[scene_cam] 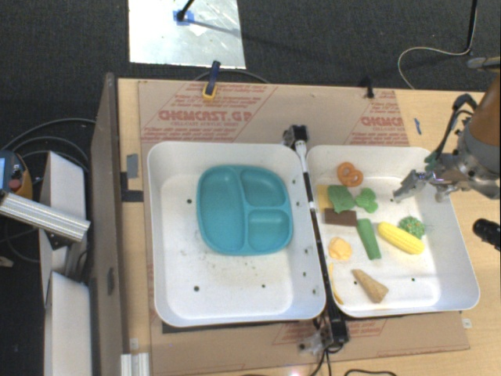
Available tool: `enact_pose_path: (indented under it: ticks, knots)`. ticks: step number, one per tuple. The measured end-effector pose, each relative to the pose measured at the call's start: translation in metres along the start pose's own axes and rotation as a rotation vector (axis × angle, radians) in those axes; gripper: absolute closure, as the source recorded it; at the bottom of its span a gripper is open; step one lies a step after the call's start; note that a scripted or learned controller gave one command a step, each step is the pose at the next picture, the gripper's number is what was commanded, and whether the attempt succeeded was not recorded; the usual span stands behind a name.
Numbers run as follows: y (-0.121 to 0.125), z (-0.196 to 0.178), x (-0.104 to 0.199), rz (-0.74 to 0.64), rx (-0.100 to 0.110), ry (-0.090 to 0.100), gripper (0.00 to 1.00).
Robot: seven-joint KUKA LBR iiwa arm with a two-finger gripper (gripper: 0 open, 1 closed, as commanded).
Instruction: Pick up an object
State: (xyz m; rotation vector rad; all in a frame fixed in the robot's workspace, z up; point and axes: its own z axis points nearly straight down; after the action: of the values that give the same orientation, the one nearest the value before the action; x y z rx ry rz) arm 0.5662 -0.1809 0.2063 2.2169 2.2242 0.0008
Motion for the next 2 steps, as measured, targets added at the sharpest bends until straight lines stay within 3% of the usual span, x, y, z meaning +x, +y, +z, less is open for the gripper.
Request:
enact_pose_path:
  ticks: [1,2]
  knots:
    - [-0.014,0.128,0.039,-0.004,0.004,0.002,0.00]
    - [-0.053,0.122,0.046,0.002,0.005,0.002,0.00]
